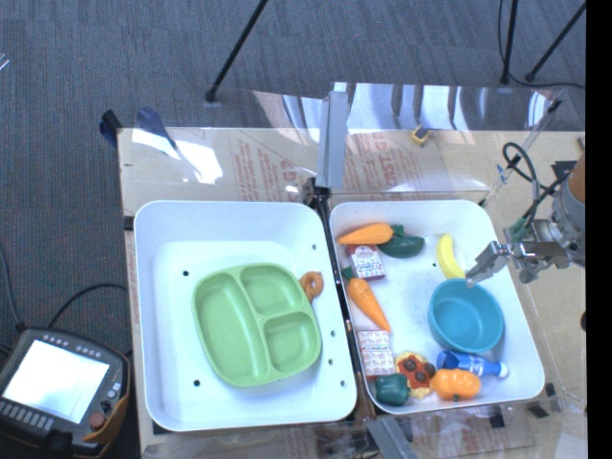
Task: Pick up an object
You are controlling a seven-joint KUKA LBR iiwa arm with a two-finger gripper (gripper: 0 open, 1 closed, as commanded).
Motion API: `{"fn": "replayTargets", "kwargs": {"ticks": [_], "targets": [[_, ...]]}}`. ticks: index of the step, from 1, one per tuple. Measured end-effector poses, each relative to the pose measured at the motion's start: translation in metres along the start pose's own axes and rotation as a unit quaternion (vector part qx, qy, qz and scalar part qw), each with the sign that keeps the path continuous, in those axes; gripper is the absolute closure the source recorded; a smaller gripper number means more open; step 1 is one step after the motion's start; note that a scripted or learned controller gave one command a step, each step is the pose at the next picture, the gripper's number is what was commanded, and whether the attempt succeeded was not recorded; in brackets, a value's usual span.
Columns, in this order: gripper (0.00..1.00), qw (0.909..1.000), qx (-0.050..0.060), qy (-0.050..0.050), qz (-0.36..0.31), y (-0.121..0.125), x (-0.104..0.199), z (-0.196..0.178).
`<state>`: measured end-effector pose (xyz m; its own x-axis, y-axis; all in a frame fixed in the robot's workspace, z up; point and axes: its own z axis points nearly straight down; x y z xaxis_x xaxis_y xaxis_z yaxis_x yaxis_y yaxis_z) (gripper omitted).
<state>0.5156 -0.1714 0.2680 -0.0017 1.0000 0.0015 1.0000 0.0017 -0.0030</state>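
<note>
The blue bowl [466,317] sat in the right bin [478,213], and I use it as my marker for everything else. The gripper [475,273] hung just above the bowl's far rim, at the end of the arm that came in from the right. I could see one thin finger pointing down toward the bowl. I could not tell if the fingers were apart or closed, and nothing showed between them.

Just behind the bowl, beside the gripper, lay a yellow banana [448,255]. Farther back and to the left of the bowl lay an orange carrot [367,233] with a dark green pepper [402,246] next to it. A small red and white carton [367,263] sat left of the bowl, and a second carrot [367,302] lay slanted below that. Nearer to me than the bowl lay a blue and white bottle [471,362], an orange fruit [454,383], a small pizza slice [414,368] and a green pepper [391,388]. A pink and white box [375,351] lay left of those.

Far to the left of the bowl, in the left bin [172,228], sat a green divided plate [256,324]. A small brown donut [312,283] touched its right edge.
</note>
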Motion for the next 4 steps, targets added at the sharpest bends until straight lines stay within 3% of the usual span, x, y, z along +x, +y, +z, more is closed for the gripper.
{"fn": "replayTargets", "kwargs": {"ticks": [1,2,3,4], "targets": [[0.00,0.9998,0.003,0.000,0.019,0.068,-0.014,0.077],[0.00,0.9994,0.000,0.000,-0.034,0.075,-0.028,0.181],[1.00,0.9995,-0.003,0.000,-0.032,0.077,-0.029,0.168],[1.00,0.9827,-0.001,0.000,0.185,0.130,0.025,0.179]]}}
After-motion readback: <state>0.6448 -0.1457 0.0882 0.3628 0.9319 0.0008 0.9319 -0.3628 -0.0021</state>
